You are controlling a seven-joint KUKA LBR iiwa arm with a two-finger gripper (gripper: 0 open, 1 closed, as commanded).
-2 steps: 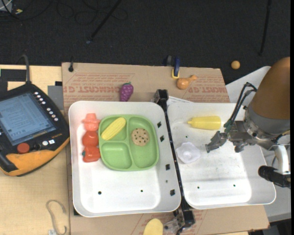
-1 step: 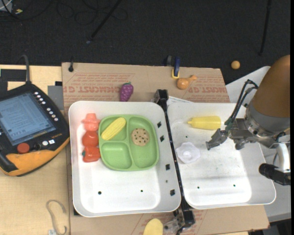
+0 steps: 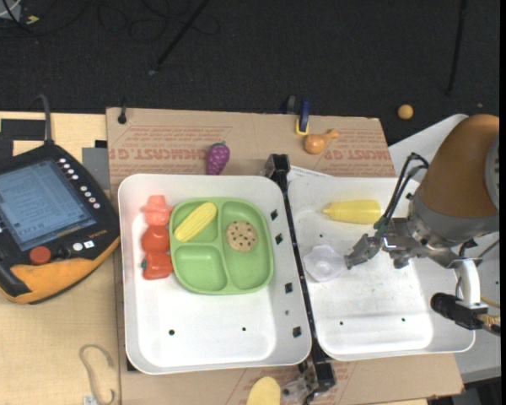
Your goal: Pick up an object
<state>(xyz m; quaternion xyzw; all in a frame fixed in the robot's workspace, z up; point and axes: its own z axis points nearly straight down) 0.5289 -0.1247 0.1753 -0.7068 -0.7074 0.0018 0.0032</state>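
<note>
Clear plastic cup (image 3: 323,262) beside smooth yellow banana (image 3: 352,212)

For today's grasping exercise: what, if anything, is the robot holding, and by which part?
Nothing is visibly held. The gripper hangs over the right bin, beside a clear cup.

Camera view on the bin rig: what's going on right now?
The KUKA arm reaches in from the right, its end effector low over the right bin, beside a small clear object. Nothing is visibly held. A yellow object lies further back in that bin. The left bin holds a green divided plate with corn and a cookie.
</note>
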